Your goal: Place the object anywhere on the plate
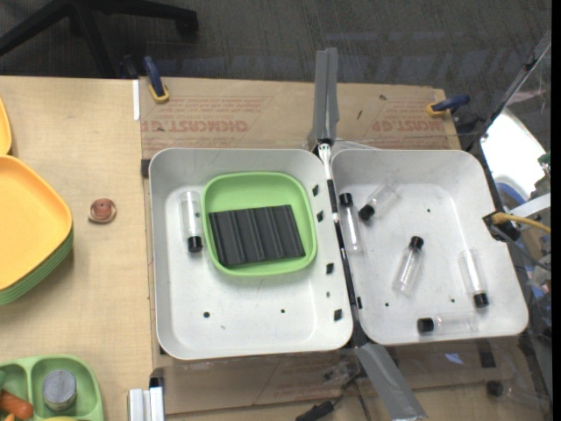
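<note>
Vials lie scattered in the camera view, and we judge the task to stand at its very start: nothing has yet been picked, and the green plate (259, 191) in the left bin (245, 323) carries just a dark ribbed block (260, 235). One clear vial with a black cap (190, 222) lies in that left bin, just beside the plate's left rim but off it. The right bin (438, 191) holds the rest: a vial near its top left corner (375, 202), a thin one along its left wall (347, 222), one near the middle (408, 263), one toward the right (473, 279), and one at the front edge (443, 324). We cannot tell the claw's state, so we leave it at that. The next move, as we read it, calls for choosing one vial, coming down over its body across its long axis, closing squarely so the smooth round glass does not roll or squirt free, then carrying it over the divider to the plate. Around the bins, the desk (79, 121) is pale wood with cardboard (237, 117) under the bins; a stack of yellow trays (26, 226), a small reddish disc (102, 210) and a green compartment tray (44, 391) sit at the left, with grey carpet (263, 16) beyond.
</note>
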### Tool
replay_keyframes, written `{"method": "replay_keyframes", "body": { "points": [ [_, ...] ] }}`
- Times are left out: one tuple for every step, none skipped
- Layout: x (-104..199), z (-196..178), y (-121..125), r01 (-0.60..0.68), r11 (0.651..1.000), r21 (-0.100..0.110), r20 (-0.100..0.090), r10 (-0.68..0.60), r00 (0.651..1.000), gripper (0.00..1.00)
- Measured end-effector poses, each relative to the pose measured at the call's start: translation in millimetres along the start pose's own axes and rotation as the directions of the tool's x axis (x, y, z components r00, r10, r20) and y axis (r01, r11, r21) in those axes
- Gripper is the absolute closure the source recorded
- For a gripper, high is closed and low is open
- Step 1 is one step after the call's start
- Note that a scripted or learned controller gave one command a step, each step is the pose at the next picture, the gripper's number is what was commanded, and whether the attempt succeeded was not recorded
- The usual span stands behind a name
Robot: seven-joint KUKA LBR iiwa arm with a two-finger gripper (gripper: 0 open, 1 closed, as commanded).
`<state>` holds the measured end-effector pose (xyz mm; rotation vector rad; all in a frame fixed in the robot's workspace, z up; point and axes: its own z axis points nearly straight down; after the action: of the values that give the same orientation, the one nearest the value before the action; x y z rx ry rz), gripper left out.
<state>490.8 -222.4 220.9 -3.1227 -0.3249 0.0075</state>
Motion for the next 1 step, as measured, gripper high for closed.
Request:
{"method": "replay_keyframes", "body": {
  "points": [
    [-13.4, 1.6, -2.9, -0.009, 1.000, 0.000, 0.000, 0.009, 1.000, 0.00]
  ]
}}
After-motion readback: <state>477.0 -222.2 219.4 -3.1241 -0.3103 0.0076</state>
